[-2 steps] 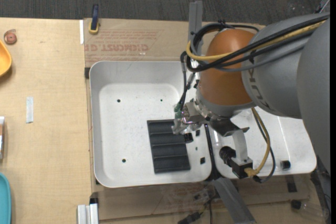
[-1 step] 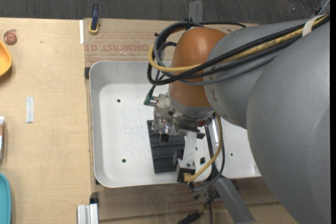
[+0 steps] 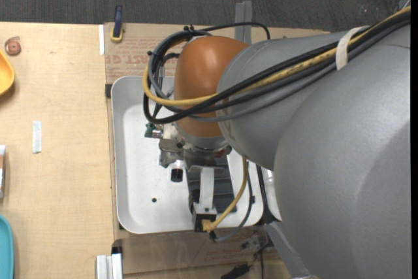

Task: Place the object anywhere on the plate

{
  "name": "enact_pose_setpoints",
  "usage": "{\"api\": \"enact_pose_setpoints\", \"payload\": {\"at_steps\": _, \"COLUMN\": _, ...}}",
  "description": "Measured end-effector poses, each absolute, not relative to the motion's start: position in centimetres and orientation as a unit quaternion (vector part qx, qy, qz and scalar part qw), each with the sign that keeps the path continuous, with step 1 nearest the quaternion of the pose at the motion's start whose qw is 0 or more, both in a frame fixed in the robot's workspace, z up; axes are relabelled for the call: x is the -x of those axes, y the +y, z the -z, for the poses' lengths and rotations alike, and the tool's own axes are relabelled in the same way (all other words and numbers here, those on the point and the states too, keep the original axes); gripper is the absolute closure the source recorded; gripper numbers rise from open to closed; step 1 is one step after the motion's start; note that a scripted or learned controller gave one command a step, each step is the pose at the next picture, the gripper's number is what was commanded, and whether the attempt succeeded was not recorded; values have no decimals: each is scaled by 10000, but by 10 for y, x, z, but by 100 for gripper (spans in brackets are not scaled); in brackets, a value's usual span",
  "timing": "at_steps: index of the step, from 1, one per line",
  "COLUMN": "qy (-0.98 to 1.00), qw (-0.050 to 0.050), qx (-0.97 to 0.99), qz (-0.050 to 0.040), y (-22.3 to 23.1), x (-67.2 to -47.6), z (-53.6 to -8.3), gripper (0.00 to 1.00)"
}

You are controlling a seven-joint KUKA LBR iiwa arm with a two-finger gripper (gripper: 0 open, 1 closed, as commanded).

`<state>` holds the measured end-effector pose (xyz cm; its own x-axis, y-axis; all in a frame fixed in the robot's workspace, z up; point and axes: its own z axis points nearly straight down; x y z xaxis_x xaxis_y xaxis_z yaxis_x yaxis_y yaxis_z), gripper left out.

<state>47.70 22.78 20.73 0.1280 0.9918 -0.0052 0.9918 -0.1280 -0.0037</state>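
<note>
My arm's orange band point(image 3: 204, 78) and grey wrist hang over the white bin point(image 3: 130, 140), covering its right half. The gripper point(image 3: 198, 174) sits below the wrist, low over the bin floor near its middle, and the arm's bulk hides what is under it. A tiny dark speck point(image 3: 154, 200) lies on the bare bin floor to the gripper's lower left.
The wooden bench point(image 3: 59, 108) stretches left of the bin. A yellow curved item point(image 3: 4, 77) and a teal item point(image 3: 4, 250) poke in at the left edge. A small white strip point(image 3: 36, 137) lies on the wood. A blue-and-yellow clamp point(image 3: 117, 24) sits at the bin's far corner.
</note>
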Motion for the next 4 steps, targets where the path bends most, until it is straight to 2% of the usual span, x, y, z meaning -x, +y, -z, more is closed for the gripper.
{"api": "enact_pose_setpoints", "payload": {"at_steps": 1, "qy": 6601, "qw": 4, "qx": -7512, "qz": 31, "y": 228, "x": -477, "z": -207, "gripper": 0}}
{"api": "enact_pose_setpoints", "payload": {"at_steps": 2, "qy": 8074, "qw": 5, "qx": -5900, "qz": 21, "y": 227, "x": -572, "z": -215, "gripper": 0}}
{"api": "enact_pose_setpoints", "payload": {"at_steps": 3, "qy": 8075, "qw": 10, "qx": -5898, "qz": 40, "y": 226, "x": -572, "z": -223, "gripper": 100}}
{"api": "enact_pose_setpoints", "payload": {"at_steps": 4, "qy": 8075, "qw": 10, "qx": -5899, "qz": 43, "y": 226, "x": -572, "z": -223, "gripper": 0}}
